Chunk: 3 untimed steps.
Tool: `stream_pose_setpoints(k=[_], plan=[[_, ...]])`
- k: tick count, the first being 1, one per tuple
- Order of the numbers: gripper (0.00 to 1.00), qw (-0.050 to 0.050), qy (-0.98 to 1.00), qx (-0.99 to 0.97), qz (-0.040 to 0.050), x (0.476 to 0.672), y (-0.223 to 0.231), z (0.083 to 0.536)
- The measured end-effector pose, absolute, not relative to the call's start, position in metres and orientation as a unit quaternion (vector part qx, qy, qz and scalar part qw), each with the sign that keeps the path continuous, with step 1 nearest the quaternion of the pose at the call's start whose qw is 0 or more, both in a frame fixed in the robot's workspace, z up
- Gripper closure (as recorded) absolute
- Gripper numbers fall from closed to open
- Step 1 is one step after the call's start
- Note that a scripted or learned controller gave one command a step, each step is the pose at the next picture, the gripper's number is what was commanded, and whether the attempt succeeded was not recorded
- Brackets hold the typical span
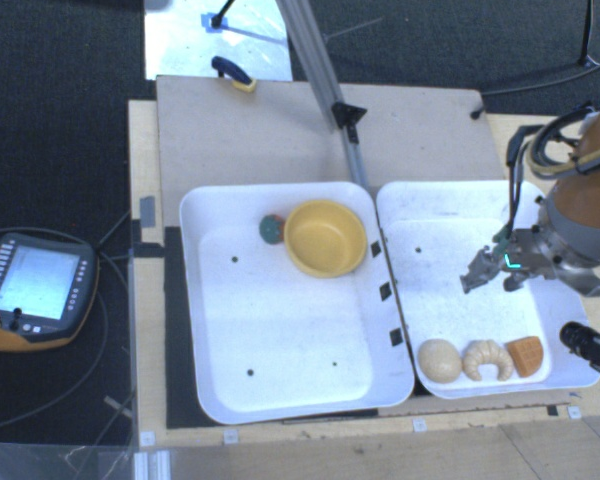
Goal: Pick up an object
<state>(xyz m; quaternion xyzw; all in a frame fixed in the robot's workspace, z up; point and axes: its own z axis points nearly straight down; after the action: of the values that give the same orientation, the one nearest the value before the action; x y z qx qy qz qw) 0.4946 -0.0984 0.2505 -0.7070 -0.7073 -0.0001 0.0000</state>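
Observation:
My gripper hangs over the middle of the right bin, with its two dark fingers spread open and nothing between them. Below it, along the bin's front wall, lie a pale round bun, a croissant and an orange-brown wedge. The gripper is above and apart from all three. In the left bin a yellow bowl stands at the back right corner, and a small green ball touches its left side.
A slanted metal pole crosses the back of the bench down to the gap between the bins. A teach pendant lies off the bench at the left. A blue-and-yellow clamp sits at the back board's edge.

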Motion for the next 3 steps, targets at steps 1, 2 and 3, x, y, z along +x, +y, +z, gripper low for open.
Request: stream_pose_setpoints(k=[1, 2, 3], plan=[[0.0, 0.0, -0.707, -0.707, -0.0001, 0.495, -0.098, 0.251], [0.0, 0.001, -0.707, -0.707, 0.0012, 0.489, -0.101, 0.19], [0.0, 0.001, -0.707, -0.707, 0.0008, 0.494, -0.097, 0.146]])
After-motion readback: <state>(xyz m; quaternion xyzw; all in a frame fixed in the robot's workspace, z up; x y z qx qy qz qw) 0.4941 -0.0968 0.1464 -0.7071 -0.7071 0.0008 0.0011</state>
